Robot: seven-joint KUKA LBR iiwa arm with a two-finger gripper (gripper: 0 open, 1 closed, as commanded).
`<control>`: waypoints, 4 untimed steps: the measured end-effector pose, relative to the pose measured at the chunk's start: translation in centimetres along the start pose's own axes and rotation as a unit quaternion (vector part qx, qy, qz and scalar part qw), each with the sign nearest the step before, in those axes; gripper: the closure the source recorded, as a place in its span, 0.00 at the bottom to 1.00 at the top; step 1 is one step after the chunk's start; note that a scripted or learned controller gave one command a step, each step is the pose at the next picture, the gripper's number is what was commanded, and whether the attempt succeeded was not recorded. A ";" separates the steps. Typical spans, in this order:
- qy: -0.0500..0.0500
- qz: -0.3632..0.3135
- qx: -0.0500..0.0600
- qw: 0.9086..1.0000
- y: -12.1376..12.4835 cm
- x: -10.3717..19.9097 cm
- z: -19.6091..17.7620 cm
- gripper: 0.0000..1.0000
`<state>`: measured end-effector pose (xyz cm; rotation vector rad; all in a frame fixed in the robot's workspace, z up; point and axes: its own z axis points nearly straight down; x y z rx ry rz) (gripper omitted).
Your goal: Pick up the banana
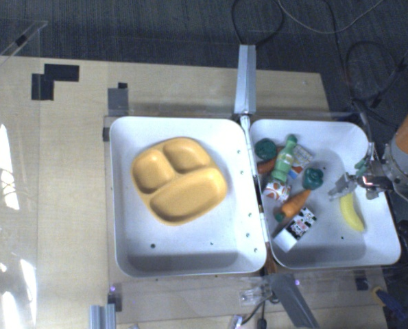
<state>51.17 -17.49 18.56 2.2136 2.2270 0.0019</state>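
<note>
Bins [190, 262]: two; one banana [352, 214], two carrots [294, 204], one yellow tray [180, 179].

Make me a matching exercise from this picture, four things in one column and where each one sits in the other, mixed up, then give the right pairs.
Things:
1. banana
2. yellow sectioned plate
3. green bottle
4. carrot

Places:
A. alone in the left bin
B. right bin, near its right wall, just below the tool
C. right bin, lower in the pile, pointing down-left
D. right bin, top of the pile, upper left

Pairs: 1-B, 2-A, 3-D, 4-C
</note>
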 end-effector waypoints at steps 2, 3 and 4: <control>-0.003 -0.205 -0.006 0.979 -1.7 -2.6 9.7 0.00; -0.003 -0.206 -0.008 0.978 -1.4 -2.5 8.6 1.00; -0.001 -0.256 -0.003 0.967 1.5 3.7 -1.9 1.00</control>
